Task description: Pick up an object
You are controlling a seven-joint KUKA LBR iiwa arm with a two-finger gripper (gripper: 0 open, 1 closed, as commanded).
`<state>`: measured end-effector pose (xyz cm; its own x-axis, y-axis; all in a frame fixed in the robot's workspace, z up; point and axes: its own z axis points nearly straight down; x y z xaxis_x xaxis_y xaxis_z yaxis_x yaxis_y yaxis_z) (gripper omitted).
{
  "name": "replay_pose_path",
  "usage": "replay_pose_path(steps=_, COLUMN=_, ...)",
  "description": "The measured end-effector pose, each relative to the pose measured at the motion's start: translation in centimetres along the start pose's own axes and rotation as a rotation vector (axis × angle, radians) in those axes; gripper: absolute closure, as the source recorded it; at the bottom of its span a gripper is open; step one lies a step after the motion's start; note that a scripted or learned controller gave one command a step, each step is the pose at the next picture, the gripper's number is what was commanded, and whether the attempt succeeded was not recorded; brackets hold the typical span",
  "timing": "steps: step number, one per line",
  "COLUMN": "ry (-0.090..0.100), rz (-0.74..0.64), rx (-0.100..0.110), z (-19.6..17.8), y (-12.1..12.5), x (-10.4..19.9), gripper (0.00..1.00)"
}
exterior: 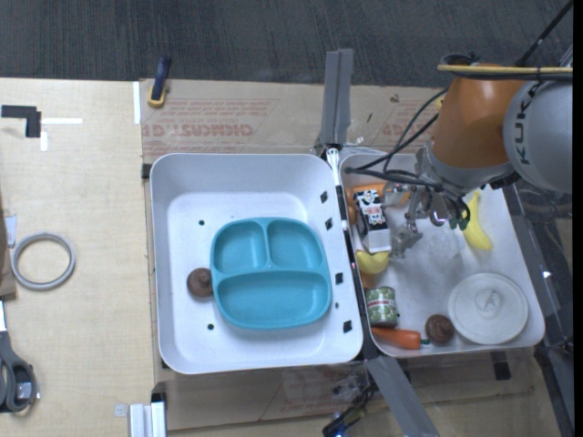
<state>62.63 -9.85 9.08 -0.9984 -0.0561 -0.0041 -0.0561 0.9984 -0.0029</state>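
My gripper (424,228) hangs over the upper middle of the right bin (528,271), below the orange band of the arm. Its fingers stand open with nothing between them, over bare bin floor. A yellow banana (476,227) lies just to its right. To its left are a small orange, black and white box (369,209) and a round yellow fruit (372,261). Lower in the bin are a green-labelled can (383,306), an orange carrot (397,338), a brown chocolate donut (440,328) and a white round lid (492,307).
The left bin (173,244) holds a blue divided plate (271,272) and a brown round item (199,282) beside it. A grey tape ring (39,259) and scissors (16,382) lie on the bench at far left. A metal post (337,98) stands between the bins.
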Motion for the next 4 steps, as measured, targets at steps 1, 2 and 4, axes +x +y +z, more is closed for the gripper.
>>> replay_pose_path(steps=1, ry=0.007, rz=0.243, rx=-0.003, z=0.2, y=-6.5, x=7.0, gripper=0.00)
replay_pose_path(steps=2, ry=0.005, rz=0.352, rx=-0.003, z=0.2, y=0.2, x=0.4, gripper=0.00)
replay_pose_path(steps=4, ry=0.004, rz=0.458, rx=-0.002, z=0.1, y=-12.2, x=2.3, gripper=0.00)
